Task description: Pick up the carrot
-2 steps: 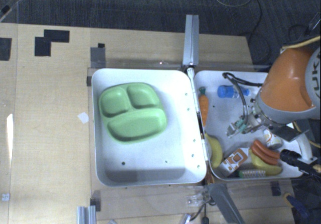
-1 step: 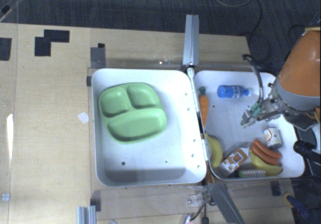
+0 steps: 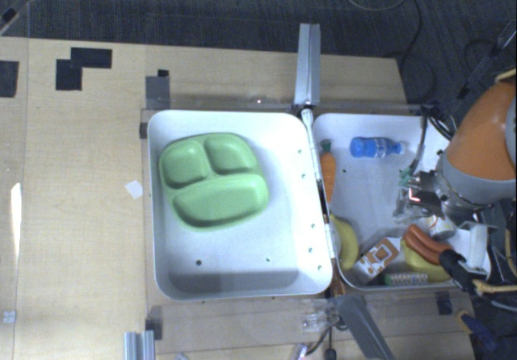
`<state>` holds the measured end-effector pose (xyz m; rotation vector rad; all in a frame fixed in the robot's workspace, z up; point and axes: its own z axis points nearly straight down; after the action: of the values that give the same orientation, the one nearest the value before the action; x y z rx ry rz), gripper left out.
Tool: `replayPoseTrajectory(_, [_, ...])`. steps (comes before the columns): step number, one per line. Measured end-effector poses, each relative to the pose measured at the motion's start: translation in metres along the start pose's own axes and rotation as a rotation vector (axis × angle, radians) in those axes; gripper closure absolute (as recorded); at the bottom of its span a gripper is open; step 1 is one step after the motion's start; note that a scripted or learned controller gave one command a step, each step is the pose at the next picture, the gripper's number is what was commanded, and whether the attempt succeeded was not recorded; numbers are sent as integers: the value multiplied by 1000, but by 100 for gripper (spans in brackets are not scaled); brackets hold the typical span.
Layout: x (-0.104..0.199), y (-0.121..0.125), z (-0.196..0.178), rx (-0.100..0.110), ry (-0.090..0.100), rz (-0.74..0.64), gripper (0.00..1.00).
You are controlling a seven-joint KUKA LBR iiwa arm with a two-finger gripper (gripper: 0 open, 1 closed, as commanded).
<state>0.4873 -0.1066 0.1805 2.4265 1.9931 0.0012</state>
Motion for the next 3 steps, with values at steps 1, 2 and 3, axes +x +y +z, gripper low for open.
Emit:
replayPoseTrajectory(1, [-6,1,5,0,0,308,100])
replayPoseTrajectory(2, [-10,2,28,2,0,713,100])
replayPoseTrajectory(3, [18,-3,8,1,1,794,100])
